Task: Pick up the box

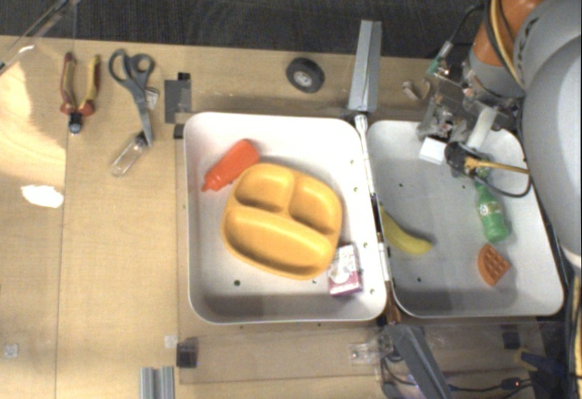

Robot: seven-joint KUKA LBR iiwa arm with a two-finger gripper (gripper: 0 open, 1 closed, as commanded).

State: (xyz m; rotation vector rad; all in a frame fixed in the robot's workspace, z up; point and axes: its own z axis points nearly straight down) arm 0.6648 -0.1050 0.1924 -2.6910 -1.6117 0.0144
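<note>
The box [345, 270] is small, pink and white, and lies in the near right corner of the left bin [205, 234], against a yellow moulded tray [283, 218]. My gripper [442, 137] hangs over the far part of the right bin [536, 297], well to the right of the box and further back. The bin's dividing walls lie between them. The wrist and cables hide the tip of the gripper.
An orange bottle [229, 164] lies at the far left of the left bin. The right bin holds a banana [405, 238], a green bottle [492, 214] and an orange piece [492, 264]. Scissors [136, 88], pliers [77, 88] and a tape roll [305, 74] lie on the bench.
</note>
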